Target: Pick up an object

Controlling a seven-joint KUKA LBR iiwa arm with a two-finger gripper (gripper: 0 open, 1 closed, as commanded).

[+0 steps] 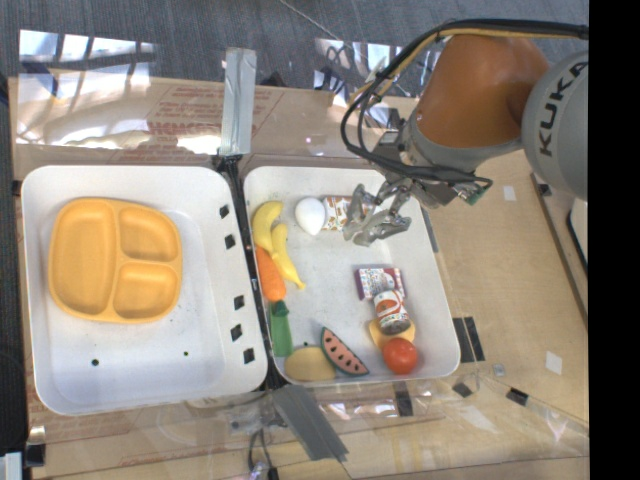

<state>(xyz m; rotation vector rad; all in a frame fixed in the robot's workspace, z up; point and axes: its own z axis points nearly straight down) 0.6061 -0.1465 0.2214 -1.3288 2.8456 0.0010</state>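
Observation:
My gripper (374,218) hangs over the back part of the right bin (330,268), its metal fingers spread with nothing between them. Just left of it lie a white egg (311,215) and a small red-and-white packet (337,211). A yellow banana (272,240) and an orange carrot (270,275) lie along the bin's left wall, with a green piece (281,330) below them. Toward the front are a red-labelled can (390,311), a red packet (375,280), a tomato (400,355), a watermelon slice (343,353) and a pale yellow piece (311,365).
The left bin (60,368) holds an orange divided plate (115,259). The arm's orange band (480,83) and grey wrist overhang the right bin's back right corner. A black divider (245,268) runs between the bins. Cardboard lies behind and to the right.

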